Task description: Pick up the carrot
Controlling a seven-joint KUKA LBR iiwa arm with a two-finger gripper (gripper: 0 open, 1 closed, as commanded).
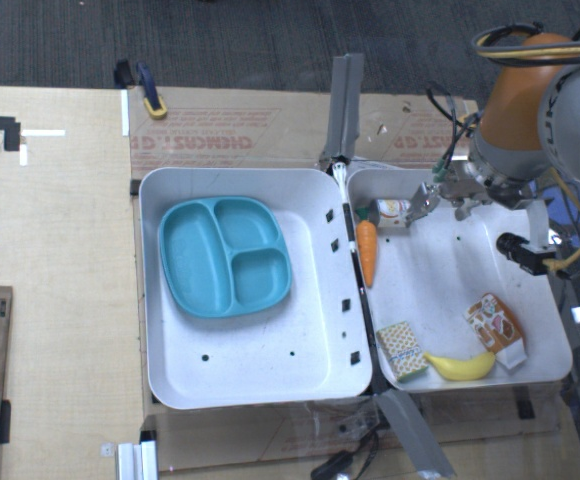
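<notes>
You are looking at a small orange tapered carrot (367,250) lying against the right white bin's (542,368) left wall, likely light, stiff and smooth, best pinched mid-body, while the pincer (426,200) is hovering nearby, seemingly open and empty.

Grey arm (560,108) enters from the right, orange band at top, wrist bent down and leftward. Gripper (422,203) hangs low, tilted left; its tips too small and dark to read.
</notes>
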